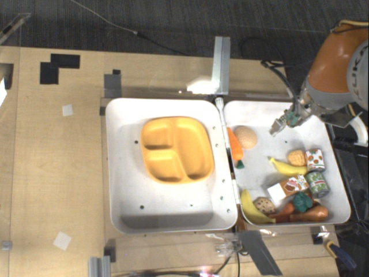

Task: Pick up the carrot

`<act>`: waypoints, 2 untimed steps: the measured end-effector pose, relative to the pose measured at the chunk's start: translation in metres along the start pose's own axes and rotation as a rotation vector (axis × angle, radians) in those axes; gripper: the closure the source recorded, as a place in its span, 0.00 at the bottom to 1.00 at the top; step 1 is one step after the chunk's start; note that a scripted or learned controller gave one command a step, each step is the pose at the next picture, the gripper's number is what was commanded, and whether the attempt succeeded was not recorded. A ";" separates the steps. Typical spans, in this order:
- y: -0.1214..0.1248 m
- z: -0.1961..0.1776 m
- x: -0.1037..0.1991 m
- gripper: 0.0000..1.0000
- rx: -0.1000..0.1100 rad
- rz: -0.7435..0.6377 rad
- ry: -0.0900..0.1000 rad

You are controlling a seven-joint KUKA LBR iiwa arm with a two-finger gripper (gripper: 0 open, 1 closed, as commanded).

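Observation:
The carrot (234, 145) is a small orange cone with a green top. It lies along the left wall of the right bin (333, 154), its green end pointing toward the front. My gripper (286, 122) hovers over the back of the right bin, to the right of the carrot and well apart from it. A beige round item (246, 136) sits between them, just beside the carrot. Nothing shows in the gripper.
The left bin (124, 201) holds a yellow divided plate (174, 149). The right bin's front right is crowded with a banana (287, 166), a waffle-like biscuit (297, 157), two cans (317, 183), a small box (288, 188), a second banana (252, 208) and orange-brown items (308, 214).

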State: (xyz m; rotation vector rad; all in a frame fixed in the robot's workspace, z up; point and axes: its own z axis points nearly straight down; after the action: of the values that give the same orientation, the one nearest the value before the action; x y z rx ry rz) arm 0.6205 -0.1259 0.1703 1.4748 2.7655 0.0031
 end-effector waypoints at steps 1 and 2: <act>0.012 0.042 0.015 1.00 0.002 0.224 0.003; 0.012 0.041 0.015 0.00 0.001 0.224 0.002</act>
State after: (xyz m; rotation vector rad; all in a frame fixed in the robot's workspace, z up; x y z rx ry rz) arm 0.6229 -0.1067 0.1288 1.7762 2.5854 0.0038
